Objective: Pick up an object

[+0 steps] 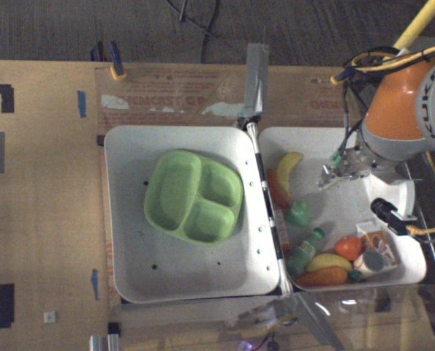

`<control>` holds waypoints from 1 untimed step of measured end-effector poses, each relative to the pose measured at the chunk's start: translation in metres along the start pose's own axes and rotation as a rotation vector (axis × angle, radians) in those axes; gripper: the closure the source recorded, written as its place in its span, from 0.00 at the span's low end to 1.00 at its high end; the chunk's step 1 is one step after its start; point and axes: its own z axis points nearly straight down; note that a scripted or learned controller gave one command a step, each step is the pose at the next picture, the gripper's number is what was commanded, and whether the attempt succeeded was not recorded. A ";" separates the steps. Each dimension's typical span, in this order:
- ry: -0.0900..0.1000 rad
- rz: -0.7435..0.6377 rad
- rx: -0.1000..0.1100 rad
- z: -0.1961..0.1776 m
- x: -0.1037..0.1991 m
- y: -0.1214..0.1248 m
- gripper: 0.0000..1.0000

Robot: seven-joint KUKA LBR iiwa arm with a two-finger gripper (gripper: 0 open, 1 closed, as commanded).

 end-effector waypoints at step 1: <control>0.000 0.000 0.000 0.000 0.000 0.000 0.00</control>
